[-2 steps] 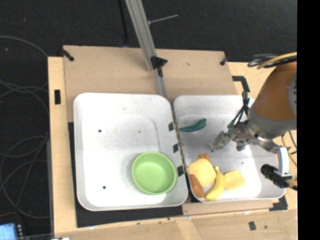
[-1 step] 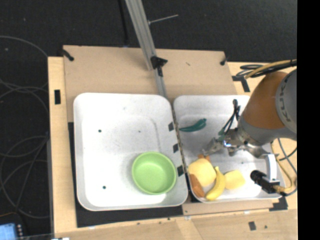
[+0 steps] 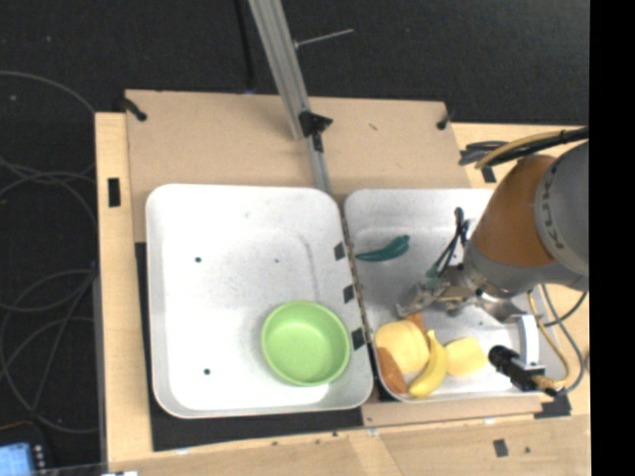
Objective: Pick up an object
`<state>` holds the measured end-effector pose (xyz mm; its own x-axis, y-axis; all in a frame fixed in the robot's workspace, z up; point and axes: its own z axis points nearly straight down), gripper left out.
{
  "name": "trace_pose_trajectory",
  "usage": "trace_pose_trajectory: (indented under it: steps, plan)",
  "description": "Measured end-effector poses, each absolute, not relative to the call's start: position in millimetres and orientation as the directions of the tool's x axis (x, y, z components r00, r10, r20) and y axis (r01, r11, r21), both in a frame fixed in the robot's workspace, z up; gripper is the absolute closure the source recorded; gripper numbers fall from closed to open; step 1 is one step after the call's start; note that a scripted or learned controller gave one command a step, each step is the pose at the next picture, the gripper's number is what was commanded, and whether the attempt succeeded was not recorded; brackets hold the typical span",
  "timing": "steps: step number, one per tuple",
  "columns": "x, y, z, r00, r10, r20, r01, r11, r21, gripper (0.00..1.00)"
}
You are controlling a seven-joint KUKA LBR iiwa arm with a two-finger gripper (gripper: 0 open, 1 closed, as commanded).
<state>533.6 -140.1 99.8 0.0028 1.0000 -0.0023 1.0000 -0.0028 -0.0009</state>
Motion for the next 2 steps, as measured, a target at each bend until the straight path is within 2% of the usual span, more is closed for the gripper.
trace_pose_trajectory:
  steps: [1,2]
  plan:
    - [534.9,-140.5,111.8,0.007,1.000,-0.001,1.000,-0.007,0.005,1.00]
    - [532.9,-138.5,171.4,-0.002,1.000,-0.001,1.000,0.002,0.002,1.00]
